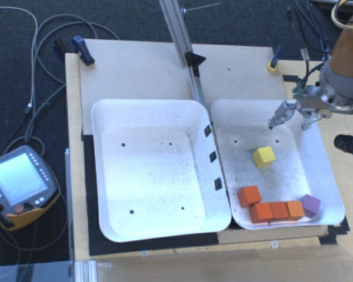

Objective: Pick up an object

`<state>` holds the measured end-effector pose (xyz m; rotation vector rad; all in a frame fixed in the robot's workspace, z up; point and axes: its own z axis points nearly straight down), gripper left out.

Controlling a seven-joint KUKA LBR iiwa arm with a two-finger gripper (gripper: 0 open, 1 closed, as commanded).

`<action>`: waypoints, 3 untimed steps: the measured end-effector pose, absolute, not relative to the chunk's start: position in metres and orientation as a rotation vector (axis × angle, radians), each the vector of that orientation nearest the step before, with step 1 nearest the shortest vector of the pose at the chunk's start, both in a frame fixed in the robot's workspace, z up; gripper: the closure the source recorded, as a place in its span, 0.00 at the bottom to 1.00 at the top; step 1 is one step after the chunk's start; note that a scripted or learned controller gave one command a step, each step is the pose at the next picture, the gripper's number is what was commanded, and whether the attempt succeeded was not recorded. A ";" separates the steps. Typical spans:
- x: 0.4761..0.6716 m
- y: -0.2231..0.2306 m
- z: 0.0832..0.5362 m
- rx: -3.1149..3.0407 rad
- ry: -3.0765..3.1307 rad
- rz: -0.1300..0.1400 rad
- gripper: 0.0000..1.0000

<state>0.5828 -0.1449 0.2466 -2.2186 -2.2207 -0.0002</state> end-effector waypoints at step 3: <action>0.637 -0.112 0.135 -2.220 -2.228 -0.006 1.00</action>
